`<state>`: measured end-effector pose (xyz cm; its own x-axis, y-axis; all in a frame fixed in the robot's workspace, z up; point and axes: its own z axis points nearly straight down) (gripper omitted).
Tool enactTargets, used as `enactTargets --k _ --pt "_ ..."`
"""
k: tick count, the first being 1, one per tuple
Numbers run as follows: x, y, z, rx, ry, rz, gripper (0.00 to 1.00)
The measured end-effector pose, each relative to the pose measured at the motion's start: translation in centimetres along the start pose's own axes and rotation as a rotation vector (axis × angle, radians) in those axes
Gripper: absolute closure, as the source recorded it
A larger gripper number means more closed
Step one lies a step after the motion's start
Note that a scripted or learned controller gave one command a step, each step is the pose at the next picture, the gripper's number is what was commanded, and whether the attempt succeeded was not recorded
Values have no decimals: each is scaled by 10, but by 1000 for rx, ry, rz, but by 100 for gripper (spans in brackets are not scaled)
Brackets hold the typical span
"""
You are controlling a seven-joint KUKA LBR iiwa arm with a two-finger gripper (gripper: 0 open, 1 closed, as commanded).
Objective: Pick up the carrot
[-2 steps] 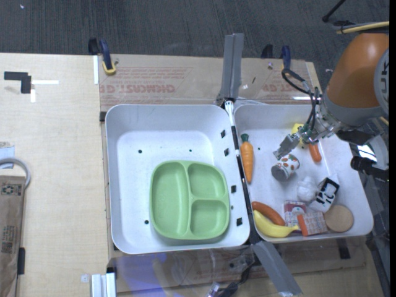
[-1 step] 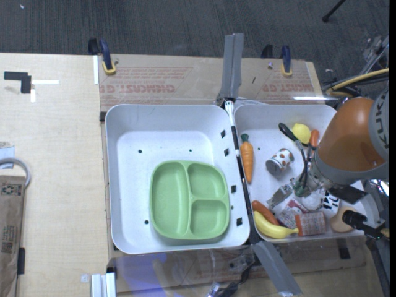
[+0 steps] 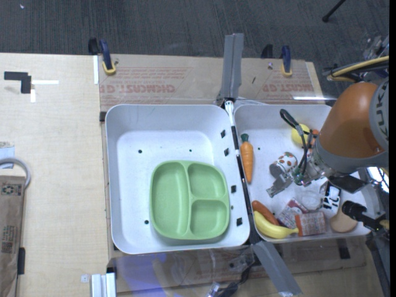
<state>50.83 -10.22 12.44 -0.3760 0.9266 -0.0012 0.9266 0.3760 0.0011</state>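
The claw (image 3: 279, 185) hangs low in the right bin (image 3: 272, 113), w/ the grey and orange arm (image 3: 349, 132) coming in from the right. It looks a bit open, and nothing sits between its fingers, so it holds nothing. The carrot (image 3: 247, 158) lies just left of the claw and a little farther back, long-ways, right beside the bin's left wall, green top pointing to the back. I think this is the reach step: the grab is not yet done. Next the claw needs to slide left and a bit back, get right over the carrot's fat middle, turn so the fingers go across it, then go down and squeeze. Room is tight on the carrot's far side, b/c the wall is so close; one finger has to fit in that thin gap or it may bump the rim. On the claw's side of the carrot there is bare white floor, so that way is easy. Nearer than the claw lie a banana (image 3: 273, 227) and a wrapped snack (image 3: 307, 221), and a small spotted toy (image 3: 285, 162) sits just behind it, all away from the path to the carrot. The green plate (image 3: 189, 200) is far left, in the other bin.
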Motion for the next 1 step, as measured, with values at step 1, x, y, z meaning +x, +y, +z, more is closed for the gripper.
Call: enactTargets --k 1 --pt "-9 91 -67 1 0 -26 0"
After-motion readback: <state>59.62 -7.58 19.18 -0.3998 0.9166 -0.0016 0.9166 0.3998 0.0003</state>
